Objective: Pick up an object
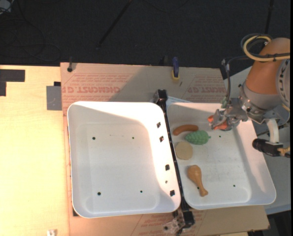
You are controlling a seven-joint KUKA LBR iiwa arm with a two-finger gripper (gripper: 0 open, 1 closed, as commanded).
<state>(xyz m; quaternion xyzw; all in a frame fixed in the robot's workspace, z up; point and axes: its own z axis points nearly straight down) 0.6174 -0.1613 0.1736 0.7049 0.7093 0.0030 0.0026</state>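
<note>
While my arm [264, 77] leans in from the right over the right bin [257, 181], my claw [224, 121] hangs low at its far side, clenched on a small red-orange thing [221, 124]. Just left lies a sausage [185, 129], long axis left-right. Nearer sit a green lump [198, 137], a tan disc [184, 151] and a drumstick [197, 178], bone end pointing toward the near right.

Grey arm [267, 107], orange band, yellow-black cable loop; gripper [222, 122] with red-orange parts.
</note>
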